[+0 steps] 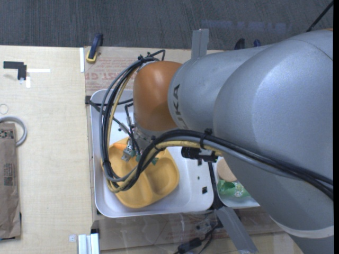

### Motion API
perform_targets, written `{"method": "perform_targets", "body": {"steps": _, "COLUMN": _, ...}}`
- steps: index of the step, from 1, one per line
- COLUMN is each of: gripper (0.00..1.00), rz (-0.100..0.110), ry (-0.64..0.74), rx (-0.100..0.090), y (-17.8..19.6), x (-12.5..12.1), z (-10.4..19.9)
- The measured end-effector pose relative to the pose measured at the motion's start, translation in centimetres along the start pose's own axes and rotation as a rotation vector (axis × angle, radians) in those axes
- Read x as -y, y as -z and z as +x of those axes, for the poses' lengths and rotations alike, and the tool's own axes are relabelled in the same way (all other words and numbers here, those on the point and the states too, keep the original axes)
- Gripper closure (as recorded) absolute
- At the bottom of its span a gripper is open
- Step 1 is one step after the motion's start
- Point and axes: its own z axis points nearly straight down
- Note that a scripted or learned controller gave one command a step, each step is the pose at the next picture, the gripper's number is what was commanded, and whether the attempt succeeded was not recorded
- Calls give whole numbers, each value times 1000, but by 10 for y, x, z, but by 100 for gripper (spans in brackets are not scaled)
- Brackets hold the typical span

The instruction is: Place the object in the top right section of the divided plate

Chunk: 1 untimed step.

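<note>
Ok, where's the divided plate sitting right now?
The yellow divided plate lies in the lower-left part of the left white bin, directly under the arm's wrist and its black cables.

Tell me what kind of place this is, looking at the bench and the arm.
Most likely a robotics lab workcell, not a kitchen. A large grey arm with bundled black cables reaches over a white bin holding a yellow divided plate, on a plain wooden bench.

Yellow divided plate point(159, 181) in a white bin point(188, 194); grey arm point(254, 115), orange band point(151, 97).
</note>
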Motion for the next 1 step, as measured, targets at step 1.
{"method": "perform_targets", "body": {"steps": 1, "gripper": 100, "rz": 15, "ry": 328, "rx": -31, "y": 26, "x": 16, "z": 46}}
